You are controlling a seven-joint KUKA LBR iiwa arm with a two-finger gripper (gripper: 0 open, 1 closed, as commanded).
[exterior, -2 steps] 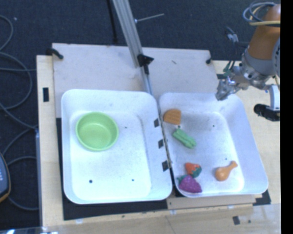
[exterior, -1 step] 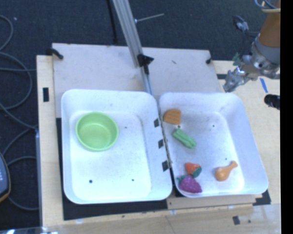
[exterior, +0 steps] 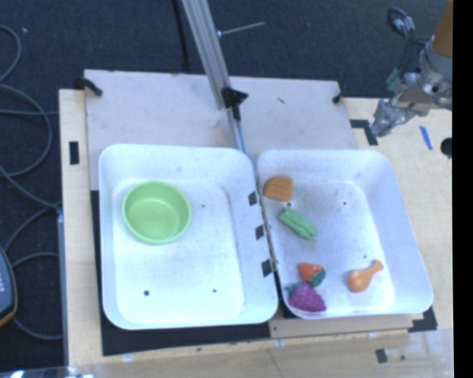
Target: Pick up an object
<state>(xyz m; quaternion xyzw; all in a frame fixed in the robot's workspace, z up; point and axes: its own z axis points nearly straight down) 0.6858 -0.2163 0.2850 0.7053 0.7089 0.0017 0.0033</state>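
Gripper [exterior: 385,121] hangs beyond the right bin [exterior: 394,181] (far corner) — grip width impossible to tell.

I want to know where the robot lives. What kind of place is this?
Probably a robot test lab, not a kitchen. A gripper hangs over a bench with two white bins, the food in the right bin looks like toys, such as a purple grape bunch, and loose cables lie around.

1. Left bin [exterior: 221,305]: green bowl [exterior: 157,211] near its left edge; the rest of the floor is bare.
2. Right bin [exterior: 394,211]: bread piece [exterior: 278,187] and green vegetable [exterior: 298,224] along the left edge, strawberry [exterior: 311,273], grapes [exterior: 307,297], drumstick [exterior: 364,276] across the front. Centre and back-right are free.
3. Slanted metal pole [exterior: 207,46] crosses the back, ending at the bins' shared edge.
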